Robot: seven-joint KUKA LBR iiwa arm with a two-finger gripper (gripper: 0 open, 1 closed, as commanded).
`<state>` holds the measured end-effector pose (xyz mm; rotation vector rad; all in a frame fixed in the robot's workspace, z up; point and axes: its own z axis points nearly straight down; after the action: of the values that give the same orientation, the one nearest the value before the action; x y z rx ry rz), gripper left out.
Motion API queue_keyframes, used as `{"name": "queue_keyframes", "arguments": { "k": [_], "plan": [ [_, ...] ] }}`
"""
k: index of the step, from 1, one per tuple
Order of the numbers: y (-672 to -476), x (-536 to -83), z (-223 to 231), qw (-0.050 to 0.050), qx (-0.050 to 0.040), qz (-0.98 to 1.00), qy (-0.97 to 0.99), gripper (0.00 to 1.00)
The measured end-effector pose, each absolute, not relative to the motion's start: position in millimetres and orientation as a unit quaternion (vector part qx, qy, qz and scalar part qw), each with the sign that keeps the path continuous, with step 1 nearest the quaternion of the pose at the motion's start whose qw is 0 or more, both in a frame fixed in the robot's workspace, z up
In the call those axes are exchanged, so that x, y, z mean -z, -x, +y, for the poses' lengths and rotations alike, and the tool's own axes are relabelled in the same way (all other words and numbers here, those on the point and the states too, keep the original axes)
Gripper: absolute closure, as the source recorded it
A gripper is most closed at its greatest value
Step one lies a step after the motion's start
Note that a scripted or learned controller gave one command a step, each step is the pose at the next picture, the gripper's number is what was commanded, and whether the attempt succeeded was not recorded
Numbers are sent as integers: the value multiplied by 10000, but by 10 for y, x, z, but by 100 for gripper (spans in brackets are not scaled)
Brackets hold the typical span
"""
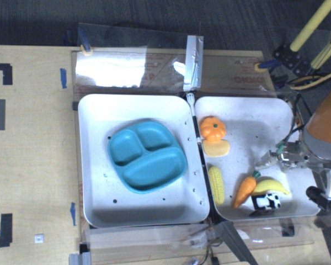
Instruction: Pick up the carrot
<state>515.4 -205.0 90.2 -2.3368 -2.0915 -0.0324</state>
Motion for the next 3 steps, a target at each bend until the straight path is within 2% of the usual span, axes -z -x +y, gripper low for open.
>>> {"name": "queue_keyframes", "arguments": {
  "k": [1, 2, 3],
  "plan": [
    [-5340, -879, -1451, -13, 20, -7088, 7054, 0],
    [-5351, -991, -1466, -37, 25, -7083, 7059, 100],
    [-5348, -986, -1467, -33, 22, -7081, 7061, 0]
  ]
}}
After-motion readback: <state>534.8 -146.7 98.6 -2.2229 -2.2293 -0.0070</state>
